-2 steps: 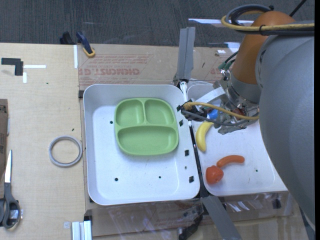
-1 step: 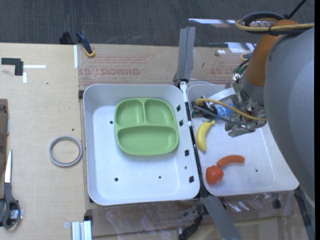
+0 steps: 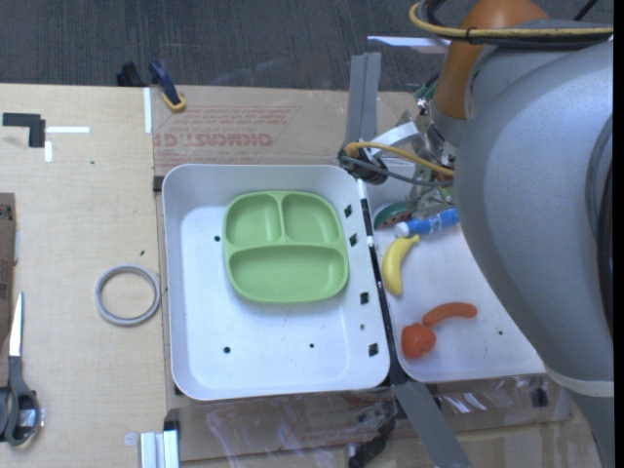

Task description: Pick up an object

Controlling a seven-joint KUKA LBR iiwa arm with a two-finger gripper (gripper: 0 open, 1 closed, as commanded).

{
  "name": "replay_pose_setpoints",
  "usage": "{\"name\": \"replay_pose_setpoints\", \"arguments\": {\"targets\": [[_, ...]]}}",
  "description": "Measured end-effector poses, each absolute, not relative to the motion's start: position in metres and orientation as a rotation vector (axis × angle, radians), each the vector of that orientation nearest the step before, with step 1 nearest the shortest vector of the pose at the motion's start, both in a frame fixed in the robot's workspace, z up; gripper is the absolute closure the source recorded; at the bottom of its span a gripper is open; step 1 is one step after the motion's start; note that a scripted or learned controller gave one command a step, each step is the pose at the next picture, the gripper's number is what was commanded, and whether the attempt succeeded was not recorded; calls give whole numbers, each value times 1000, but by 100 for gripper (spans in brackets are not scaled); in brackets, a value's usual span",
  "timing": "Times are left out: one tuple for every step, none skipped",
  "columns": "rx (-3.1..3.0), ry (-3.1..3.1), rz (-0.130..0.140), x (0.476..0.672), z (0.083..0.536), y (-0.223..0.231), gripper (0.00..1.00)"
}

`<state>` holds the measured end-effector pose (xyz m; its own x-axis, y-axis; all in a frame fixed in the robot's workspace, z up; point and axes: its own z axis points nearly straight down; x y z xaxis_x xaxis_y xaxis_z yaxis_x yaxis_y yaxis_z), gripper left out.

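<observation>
The right bin holds a yellow banana, an orange-red sausage-shaped toy, a small red round piece, a blue-and-white tube and a teal object partly hidden behind the tube. My gripper hangs over the far end of this bin, above the tube and the teal object, amid cables. The big grey arm covers much of the bin's right side.
The left bin contains a green three-compartment plate. On the bench at left lie a roll of tape, scissors and a blue-and-yellow clamp. A bracket divides the two bins.
</observation>
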<state>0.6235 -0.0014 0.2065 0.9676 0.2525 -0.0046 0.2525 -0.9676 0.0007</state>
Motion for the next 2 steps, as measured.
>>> {"name": "replay_pose_setpoints", "arguments": {"targets": [[3121, 358, -9, 531, 236, 26, 100], [3125, 315, -11, 477, 238, -17, 100]]}}
